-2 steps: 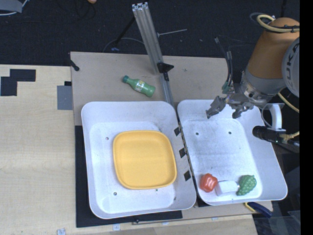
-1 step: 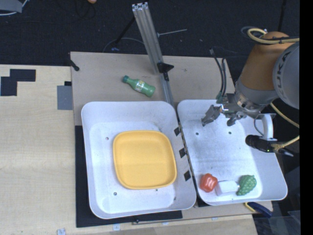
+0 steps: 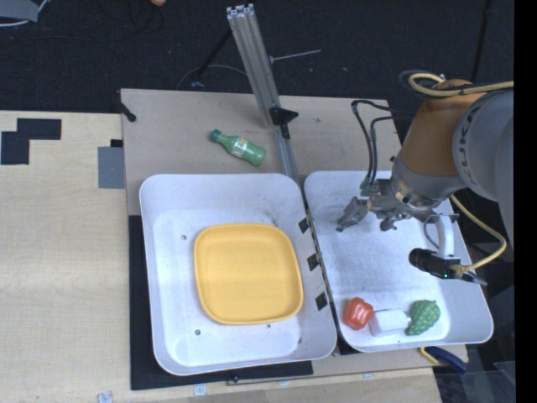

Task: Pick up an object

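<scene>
My gripper [image 3: 370, 220] hangs over the upper part of the right bin [image 3: 470, 330], its two fingers spread open and nothing between them. Three small objects lie along that bin's near edge, well below the gripper: a red pepper-like piece [image 3: 358, 312], a white block [image 3: 388, 321] and a green broccoli-like piece [image 3: 423, 316]. The white block touches the green piece, and the red piece lies just to its left. A square yellow plate [image 3: 247, 272] lies flat in the left bin [image 3: 159, 200].
A green bottle [image 3: 239, 147] lies on its side on the bench behind the left bin. A slanted aluminium post [image 3: 260, 57] rises near the bins' shared edge. Cables and a black part [image 3: 436, 263] hang by the wrist on the right.
</scene>
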Action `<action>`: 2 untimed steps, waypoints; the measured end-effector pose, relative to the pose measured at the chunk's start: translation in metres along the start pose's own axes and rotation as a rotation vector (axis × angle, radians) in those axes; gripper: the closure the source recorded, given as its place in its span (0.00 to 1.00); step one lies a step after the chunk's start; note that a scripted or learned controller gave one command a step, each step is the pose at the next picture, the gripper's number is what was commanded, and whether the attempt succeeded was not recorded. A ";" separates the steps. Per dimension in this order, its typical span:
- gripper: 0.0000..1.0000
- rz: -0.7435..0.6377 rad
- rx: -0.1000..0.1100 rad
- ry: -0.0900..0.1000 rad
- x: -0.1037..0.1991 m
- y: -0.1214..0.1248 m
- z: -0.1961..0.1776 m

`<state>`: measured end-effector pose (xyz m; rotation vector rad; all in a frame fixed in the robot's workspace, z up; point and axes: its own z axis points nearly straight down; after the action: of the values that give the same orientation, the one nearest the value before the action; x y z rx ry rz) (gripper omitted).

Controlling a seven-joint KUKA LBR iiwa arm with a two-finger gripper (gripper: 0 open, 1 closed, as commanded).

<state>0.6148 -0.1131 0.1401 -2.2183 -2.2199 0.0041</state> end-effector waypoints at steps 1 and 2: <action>1.00 0.003 -0.004 -0.001 -0.002 0.001 -0.012; 1.00 0.003 -0.008 -0.001 -0.008 0.000 -0.074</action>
<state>0.6154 -0.1209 0.2137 -2.2258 -2.2217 -0.0038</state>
